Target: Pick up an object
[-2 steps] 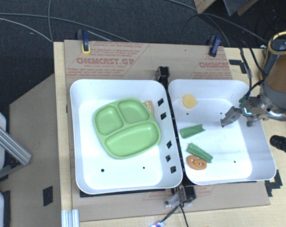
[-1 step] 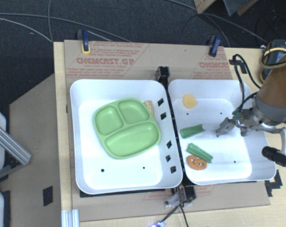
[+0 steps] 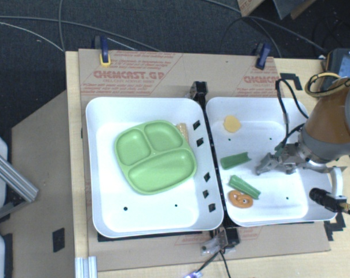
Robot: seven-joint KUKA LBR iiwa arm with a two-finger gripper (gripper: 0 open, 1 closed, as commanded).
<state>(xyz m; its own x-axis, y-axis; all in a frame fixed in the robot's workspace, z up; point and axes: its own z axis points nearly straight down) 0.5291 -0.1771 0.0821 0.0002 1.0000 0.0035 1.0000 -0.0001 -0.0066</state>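
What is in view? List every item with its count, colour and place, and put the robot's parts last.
shallow white plastic bins: 2, white, side by side on the bench
green divided plastic plate: 1, light green, in the left bin
yellow round piece: 1, yellow, upper left of the right bin
green flat block: 1, dark green, right bin, below the yellow piece
green stick-shaped piece: 1, green, lower left of the right bin
orange round piece: 1, orange, touching the green stick
blue clamps: 2, blue, board's top edge
arm: 1, grey with orange band, from the right
gripper: 1, grey, over the right bin
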